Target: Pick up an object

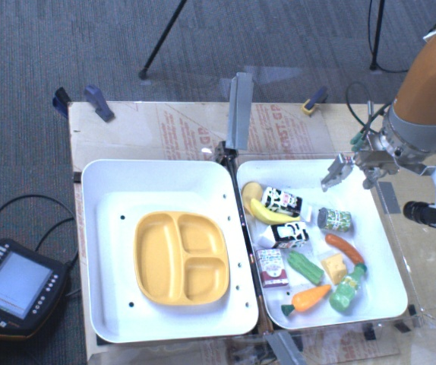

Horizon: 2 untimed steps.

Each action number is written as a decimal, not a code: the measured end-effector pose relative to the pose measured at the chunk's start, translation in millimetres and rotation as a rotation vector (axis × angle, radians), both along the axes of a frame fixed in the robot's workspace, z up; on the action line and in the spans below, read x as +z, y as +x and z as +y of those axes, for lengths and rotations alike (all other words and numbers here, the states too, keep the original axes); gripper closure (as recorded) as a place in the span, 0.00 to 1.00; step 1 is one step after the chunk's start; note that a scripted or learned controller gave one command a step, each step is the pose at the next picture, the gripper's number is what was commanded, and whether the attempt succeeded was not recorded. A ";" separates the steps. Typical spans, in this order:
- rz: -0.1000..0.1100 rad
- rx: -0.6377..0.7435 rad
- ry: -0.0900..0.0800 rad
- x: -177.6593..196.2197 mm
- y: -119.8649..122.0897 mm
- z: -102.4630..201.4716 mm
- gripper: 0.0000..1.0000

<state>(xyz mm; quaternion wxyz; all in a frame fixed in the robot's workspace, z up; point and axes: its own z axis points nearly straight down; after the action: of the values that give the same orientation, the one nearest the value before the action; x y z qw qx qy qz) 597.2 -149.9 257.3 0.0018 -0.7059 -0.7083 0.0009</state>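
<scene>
Pincer (pixel 352 169) open, holding nothing, above right bin's (pixel 396 280) top-right corner; toy food lies below. Yellow tray (pixel 181 257) sits in left bin (pixel 100 204).

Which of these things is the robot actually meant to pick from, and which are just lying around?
For the job:
gripper, above the right bin
banana
carrot
green cucumber
cheese wedge
cow-print carton
small can

Lying about:
yellow divided plate in the left bin
handheld controller on the floor
blue clamp
</scene>
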 end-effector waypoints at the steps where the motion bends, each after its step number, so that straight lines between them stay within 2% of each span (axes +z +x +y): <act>1: 0.003 -0.057 0.003 -156.4 -28.8 -59.0 0.00; 2: 0.000 0.098 0.002 -170.8 -28.8 -53.1 0.00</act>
<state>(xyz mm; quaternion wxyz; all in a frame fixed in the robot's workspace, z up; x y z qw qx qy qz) 568.4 -203.0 86.5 0.0025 -0.6703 -0.7421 0.0003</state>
